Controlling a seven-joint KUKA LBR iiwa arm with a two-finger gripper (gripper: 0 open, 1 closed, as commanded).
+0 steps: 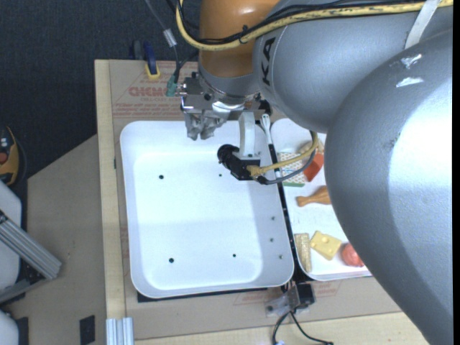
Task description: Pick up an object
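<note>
Nearest the camera, in the right bin (305, 268), a yellow cheese-like wedge (325, 245) and a red tomato-like piece (351, 255) are lying close together; both are looking like light, rigid plastic toys, probably slick, best pinched across the wedge's flat faces. Farther back, a tan drumstick-shaped piece (314, 198) and an orange piece (313, 167) are sitting partly under the arm. The left bin (144, 192) is lying beside it. At its far edge the pincer (201, 129) is hovering, holding nothing visible; its spread I cannot tell.

Toy foods (325, 244) lie in the right bin (305, 268).
</note>
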